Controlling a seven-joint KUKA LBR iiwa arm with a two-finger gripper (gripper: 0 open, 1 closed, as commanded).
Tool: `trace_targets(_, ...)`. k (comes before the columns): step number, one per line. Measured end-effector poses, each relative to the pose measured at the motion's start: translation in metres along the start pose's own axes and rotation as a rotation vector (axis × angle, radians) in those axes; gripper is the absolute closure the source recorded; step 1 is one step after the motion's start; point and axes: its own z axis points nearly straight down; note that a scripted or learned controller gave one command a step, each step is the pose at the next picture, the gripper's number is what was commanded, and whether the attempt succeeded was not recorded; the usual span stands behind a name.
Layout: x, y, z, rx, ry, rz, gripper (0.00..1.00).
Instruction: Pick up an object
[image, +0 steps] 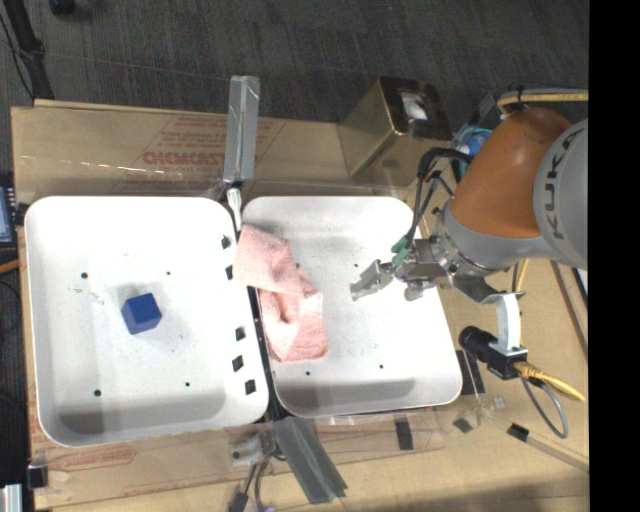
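Observation:
A crumpled pink cloth (283, 294) lies along the left side of the right bin (340, 390). A small blue cube (142, 312) sits in the left bin (60, 400), left of its middle. My gripper (372, 283) hangs over the right half of the right bin, well to the right of the cloth and apart from it. Nothing shows between its fingers.
The two white bins meet at a divider near the middle. A tan box (390, 120) stands behind the right bin, and cardboard lies under both bins. A grey bar (240, 130) rises at the back between the bins.

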Motion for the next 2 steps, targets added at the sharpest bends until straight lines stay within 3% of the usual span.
trace_targets(1,0.052,-0.015,0.116,0.002,0.0,-0.097,0.0)
trace_targets(2,0.054,0.001,0.153,0.0,0.001,-0.193,0.0)
